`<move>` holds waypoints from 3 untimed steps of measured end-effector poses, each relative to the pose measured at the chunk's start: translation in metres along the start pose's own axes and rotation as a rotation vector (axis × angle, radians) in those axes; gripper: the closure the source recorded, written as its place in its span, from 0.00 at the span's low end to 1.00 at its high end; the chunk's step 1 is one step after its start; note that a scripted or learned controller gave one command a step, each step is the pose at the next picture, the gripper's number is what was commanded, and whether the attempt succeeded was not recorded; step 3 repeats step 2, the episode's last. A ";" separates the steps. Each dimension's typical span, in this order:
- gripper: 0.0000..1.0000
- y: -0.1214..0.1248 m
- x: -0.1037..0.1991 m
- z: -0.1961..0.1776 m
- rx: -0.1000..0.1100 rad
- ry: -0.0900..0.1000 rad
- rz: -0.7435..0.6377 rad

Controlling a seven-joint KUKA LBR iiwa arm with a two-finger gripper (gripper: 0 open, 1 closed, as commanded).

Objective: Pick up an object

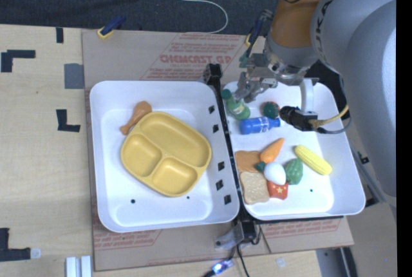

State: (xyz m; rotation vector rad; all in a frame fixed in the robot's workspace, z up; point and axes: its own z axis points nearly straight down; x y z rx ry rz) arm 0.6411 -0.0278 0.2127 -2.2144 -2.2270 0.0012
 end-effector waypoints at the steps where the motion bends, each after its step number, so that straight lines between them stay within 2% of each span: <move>1: 1.00 0.006 0.047 -0.003 0.000 0.001 0.000; 3: 1.00 0.010 0.042 -0.003 0.000 0.000 0.003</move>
